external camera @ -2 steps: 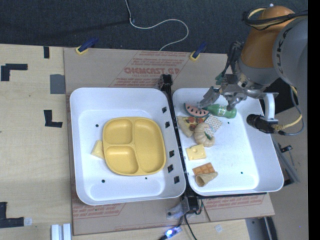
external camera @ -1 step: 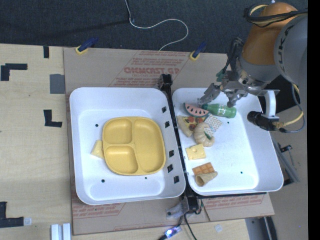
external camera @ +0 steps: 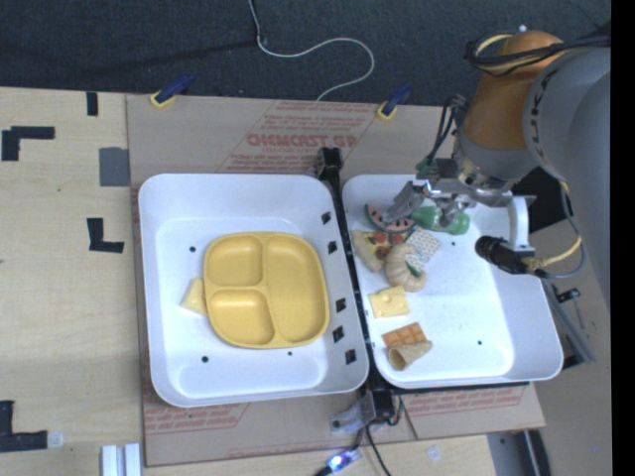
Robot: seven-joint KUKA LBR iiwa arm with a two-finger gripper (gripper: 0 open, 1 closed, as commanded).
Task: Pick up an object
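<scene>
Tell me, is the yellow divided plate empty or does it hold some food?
Empty. All three compartments of the yellow plate show a bare yellow surface, with nothing lying in them.

Bright even overhead light, soft faint shadows, slight blur overall, white bins (external camera: 169, 266) nr overexposed.

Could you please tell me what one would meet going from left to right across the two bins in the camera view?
Yellow piece → yellow divided plate → cheese slice → gripper.
</scene>
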